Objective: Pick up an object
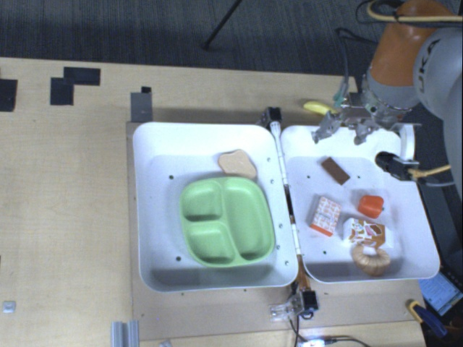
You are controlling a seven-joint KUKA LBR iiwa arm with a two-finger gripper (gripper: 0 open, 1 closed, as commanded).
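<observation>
Gripper [339,133] hangs w/ fingers spread, nothing btwn them, over right bin's [427,226] far edge. Nearest pick: brown bar [335,170], just below-left of it in view, long axis diagonal.

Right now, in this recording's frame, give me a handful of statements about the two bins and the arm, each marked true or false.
1. The green divided tray lies in the left bin. True.
2. The orange object sits inside the green tray. False: it lies in the right bin.
3. The end effector hangs over the far edge of the right bin. True.
4. The end effector holds the brown bar. False: the bar lies on the bin floor, apart from it.
5. The tan bread-like piece lies beside the tray's far edge. True.
6. The ring-shaped pastry is in the left bin. False: it is near the right bin's front edge.
</observation>
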